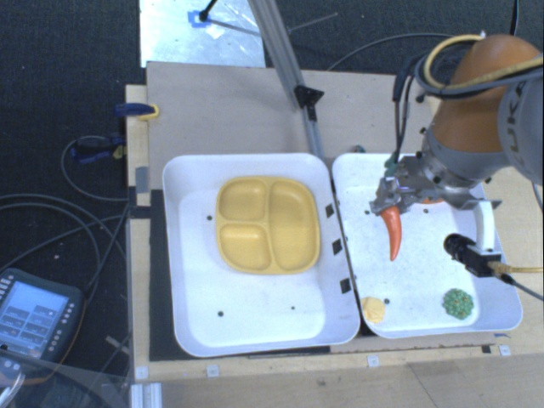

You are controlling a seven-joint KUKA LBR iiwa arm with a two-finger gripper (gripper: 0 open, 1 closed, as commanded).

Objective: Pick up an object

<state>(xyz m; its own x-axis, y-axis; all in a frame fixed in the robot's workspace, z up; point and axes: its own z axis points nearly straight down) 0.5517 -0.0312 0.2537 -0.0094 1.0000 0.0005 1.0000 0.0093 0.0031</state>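
Now gripping a slim orange-red plastic chili pepper [393,232] by its top, two-finger gripper [388,204] clamped on it, right of centre.

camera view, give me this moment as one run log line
gripper: over right bin, jaws shut on orange carrot | carrot: hanging tip down | green ball, yellow piece: right bin | yellow tray: left bin

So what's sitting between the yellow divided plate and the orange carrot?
In the camera view, between the yellow divided plate and the orange carrot lie bare white bin floor and the two bins' adjoining rims, with small dark clips along them. No loose object.
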